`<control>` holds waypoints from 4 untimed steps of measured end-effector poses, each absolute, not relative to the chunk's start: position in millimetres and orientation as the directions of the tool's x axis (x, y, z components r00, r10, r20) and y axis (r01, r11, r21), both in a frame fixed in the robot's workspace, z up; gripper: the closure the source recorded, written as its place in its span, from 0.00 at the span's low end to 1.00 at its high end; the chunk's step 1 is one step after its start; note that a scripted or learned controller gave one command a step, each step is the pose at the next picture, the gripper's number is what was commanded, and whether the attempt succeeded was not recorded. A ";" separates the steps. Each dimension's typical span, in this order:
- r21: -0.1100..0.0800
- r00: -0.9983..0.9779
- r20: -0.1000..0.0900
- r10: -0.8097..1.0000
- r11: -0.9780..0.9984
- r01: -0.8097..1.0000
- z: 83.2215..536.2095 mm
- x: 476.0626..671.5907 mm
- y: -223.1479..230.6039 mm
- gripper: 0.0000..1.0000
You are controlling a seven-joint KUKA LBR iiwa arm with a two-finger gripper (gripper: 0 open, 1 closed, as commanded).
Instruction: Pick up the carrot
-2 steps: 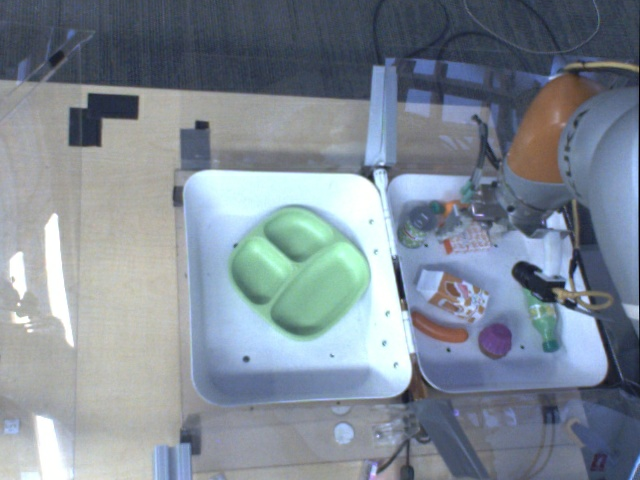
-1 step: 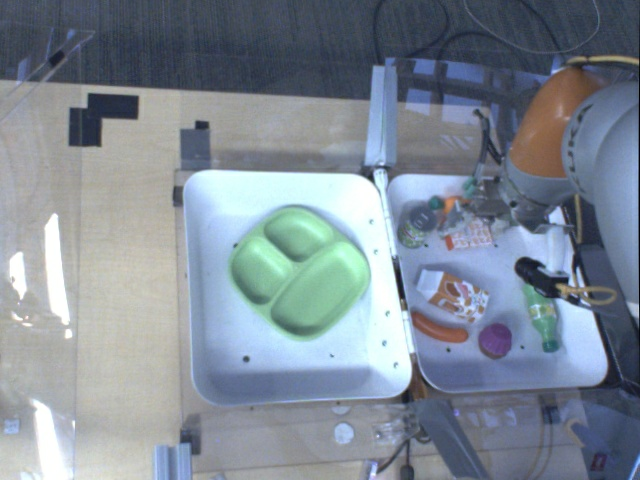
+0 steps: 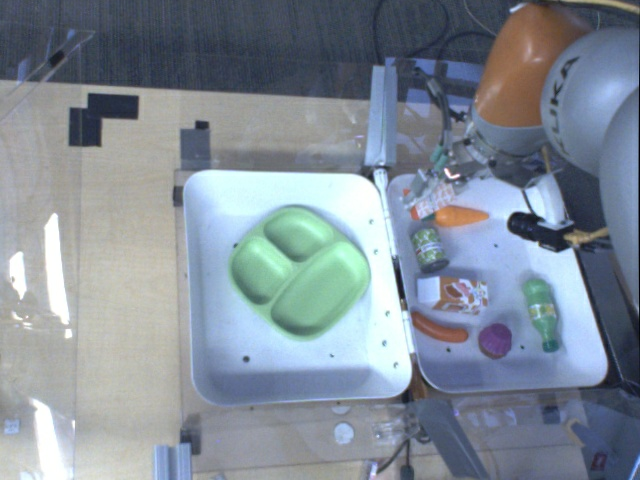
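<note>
The carrot [image 3: 461, 216] is a short orange piece lying on its side near the back of the right bin [image 3: 580, 358]. My gripper [image 3: 443, 171] hangs just above and to the left of it, over the bin's back left corner, under the orange band of the arm. A small red and white packet [image 3: 424, 204] lies right below the gripper, touching the carrot's left end. Nothing visibly lifted.
The right bin also holds a green can [image 3: 431, 249], a white and orange carton [image 3: 455, 294], a red sausage [image 3: 440, 328], a purple ball [image 3: 495, 340] and a green bottle [image 3: 541, 314]. A green divided plate [image 3: 300, 270] sits in the left bin [image 3: 210, 368].
</note>
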State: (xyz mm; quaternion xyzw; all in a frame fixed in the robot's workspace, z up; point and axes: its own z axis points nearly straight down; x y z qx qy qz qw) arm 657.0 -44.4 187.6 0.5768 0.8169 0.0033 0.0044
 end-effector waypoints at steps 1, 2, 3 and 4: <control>0.005 -0.220 0.000 0.975 0.220 0.975 185.3 615.0 -15.7 1.00; 0.005 -0.463 -0.002 0.886 0.463 0.886 185.0 587.8 -18.7 1.00; 0.006 -0.288 -0.002 0.958 0.288 0.958 86.3 618.6 -89.8 1.00; 0.006 0.028 0.000 1.000 -0.028 1.000 86.8 651.6 -88.1 1.00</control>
